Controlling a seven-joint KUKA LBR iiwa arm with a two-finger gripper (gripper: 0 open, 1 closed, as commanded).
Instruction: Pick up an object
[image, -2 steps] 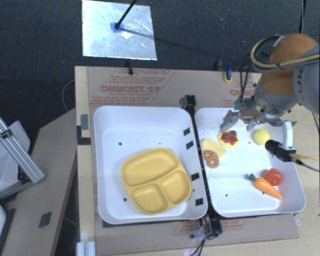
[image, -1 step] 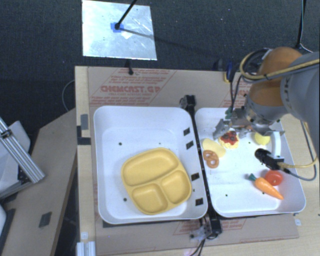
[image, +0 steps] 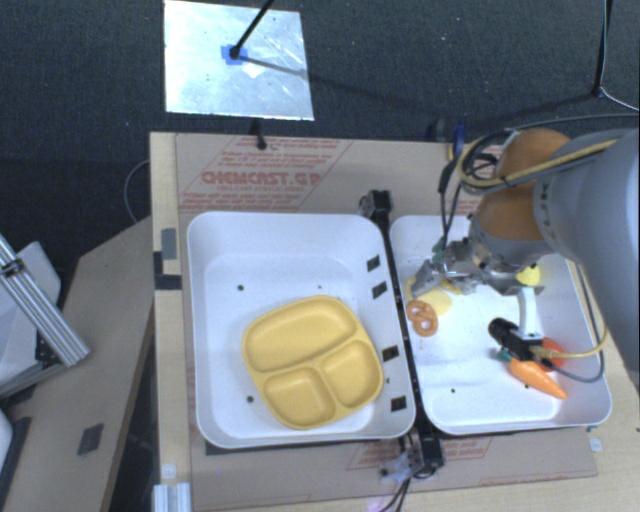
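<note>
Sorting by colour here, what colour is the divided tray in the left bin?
Yellow; the divided plastic tray shows plainly in the camera view.

Grey arm (image: 590, 190); orange band (image: 525, 185); yellow cables.

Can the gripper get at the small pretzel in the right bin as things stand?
Probably yes. The pretzel lies by itself on the floor of the right bin, close to the divider, with nothing on top of it. The gripper hangs just above and beside it, so a short descent should do.

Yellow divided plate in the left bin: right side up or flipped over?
Right side up. The yellow divided plate lies flat in the left bin with its three hollow compartments facing the camera, nothing in them.
</note>
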